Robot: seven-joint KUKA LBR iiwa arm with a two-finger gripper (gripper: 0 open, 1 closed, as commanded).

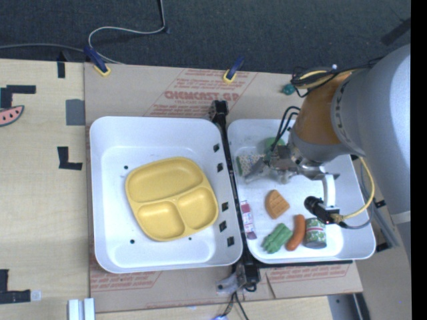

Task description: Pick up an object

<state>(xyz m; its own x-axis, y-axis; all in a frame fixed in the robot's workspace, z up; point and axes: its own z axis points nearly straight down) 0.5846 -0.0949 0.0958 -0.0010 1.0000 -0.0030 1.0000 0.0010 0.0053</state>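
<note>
The arm (373, 112) runs off the edge at three o'clock and hides much of the right bin (353, 249). A green item (275, 143) at the bin's twelve o'clock is half covered by the hand (270, 165), whose fingertips blur into a speckled object (250, 160).

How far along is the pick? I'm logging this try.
Done: the arm is down in the right bin, with the gripper at its upper left.
In hand: nothing visibly held.
Left: grasping and lifting; the orange piece, green toy, sausage and can lie untouched.
</note>
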